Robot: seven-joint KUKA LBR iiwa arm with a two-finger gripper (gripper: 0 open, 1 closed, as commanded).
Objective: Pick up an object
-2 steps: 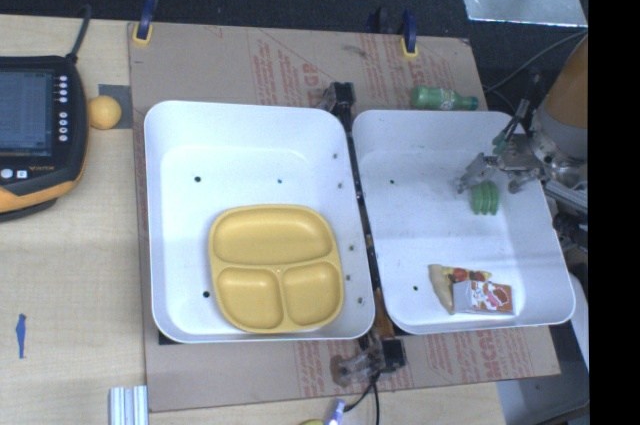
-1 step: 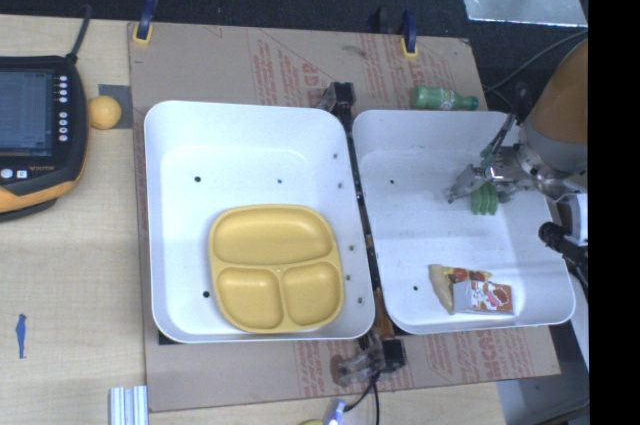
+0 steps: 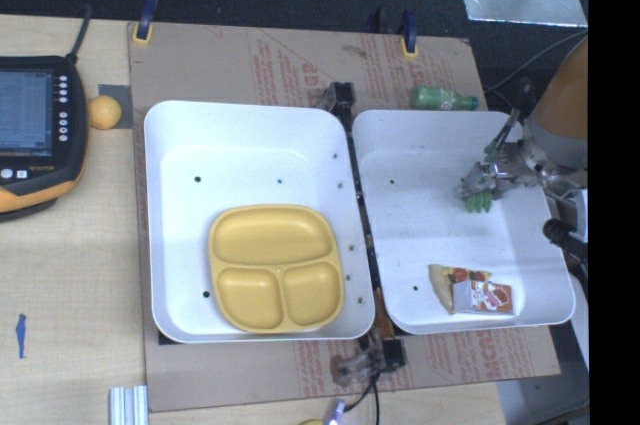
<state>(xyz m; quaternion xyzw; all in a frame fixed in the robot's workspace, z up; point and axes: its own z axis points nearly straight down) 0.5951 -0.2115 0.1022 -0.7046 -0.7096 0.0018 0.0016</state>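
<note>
Two-finger metal gripper (image 3: 483, 185) is seen low in rt white plastic bin (image 3: 400, 213), closed on a small green ridged object (image 3: 479, 201) hanging betw. its tips. Red-white flat packet (image 3: 474, 294) lies well apart, nr front wall.

A small green object (image 3: 480, 201) sits at the gripper's (image 3: 478, 185) tip in the right bin (image 3: 400, 213), up and away from the red-and-white packet (image 3: 472, 293).
</note>
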